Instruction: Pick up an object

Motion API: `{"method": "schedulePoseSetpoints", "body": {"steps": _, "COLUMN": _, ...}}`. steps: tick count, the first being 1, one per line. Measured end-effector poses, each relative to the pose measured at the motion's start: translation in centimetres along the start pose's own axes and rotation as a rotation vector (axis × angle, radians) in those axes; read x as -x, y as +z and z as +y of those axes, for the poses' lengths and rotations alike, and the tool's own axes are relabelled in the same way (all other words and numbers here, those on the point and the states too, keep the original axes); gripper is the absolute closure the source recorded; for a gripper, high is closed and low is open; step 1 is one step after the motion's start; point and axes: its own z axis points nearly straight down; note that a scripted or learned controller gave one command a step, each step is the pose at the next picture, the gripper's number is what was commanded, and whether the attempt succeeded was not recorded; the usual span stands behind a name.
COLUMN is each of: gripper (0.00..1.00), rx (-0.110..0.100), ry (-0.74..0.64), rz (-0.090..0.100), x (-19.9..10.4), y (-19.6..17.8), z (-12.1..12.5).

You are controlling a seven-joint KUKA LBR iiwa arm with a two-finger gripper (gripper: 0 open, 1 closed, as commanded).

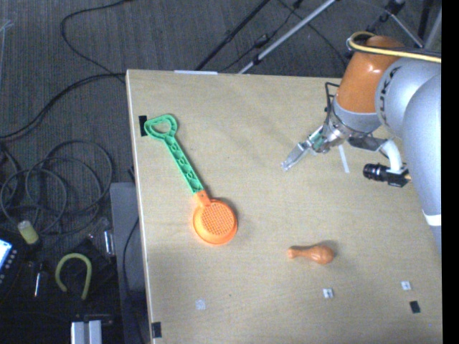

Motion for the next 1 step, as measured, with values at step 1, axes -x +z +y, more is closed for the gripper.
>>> {"method": "schedulePoseSetpoints", "body": {"steps": 1, "gripper": 0.00, "rx": 0.000, "ry": 0.000, "rz": 0.000, "x": 0.00, "y": 0.00, "z": 0.00}}
